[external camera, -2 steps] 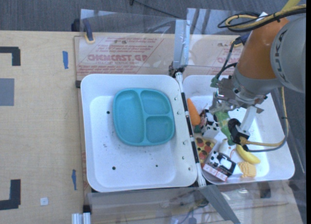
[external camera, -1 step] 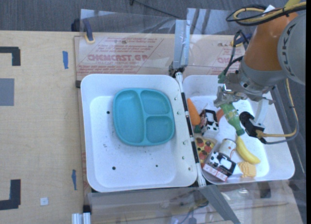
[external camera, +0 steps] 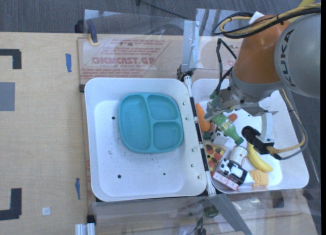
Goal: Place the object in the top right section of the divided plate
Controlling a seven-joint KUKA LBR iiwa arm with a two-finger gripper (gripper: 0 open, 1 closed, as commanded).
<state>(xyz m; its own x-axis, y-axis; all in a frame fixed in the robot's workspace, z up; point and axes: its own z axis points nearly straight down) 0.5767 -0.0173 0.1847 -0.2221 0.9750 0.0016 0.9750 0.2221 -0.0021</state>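
A teal divided plate point(external camera: 151, 122) lies in the left bin point(external camera: 102, 173), with one long section on its left and two smaller ones on its right; nothing lies in any section. My gripper point(external camera: 220, 108) hangs low over the back left part of the right bin point(external camera: 295, 175), under the orange wrist band. It is just above a green toy point(external camera: 227, 126) and beside an orange carrot point(external camera: 202, 119). The wrist hides what is directly beneath it.
The right bin holds a pile of toy food: a yellow banana point(external camera: 259, 160), a pizza slice point(external camera: 216, 153), a white cup point(external camera: 237, 154), a printed packet point(external camera: 228, 176) and an orange crinkled piece point(external camera: 260, 178). A raised divider point(external camera: 197, 142) separates the bins.
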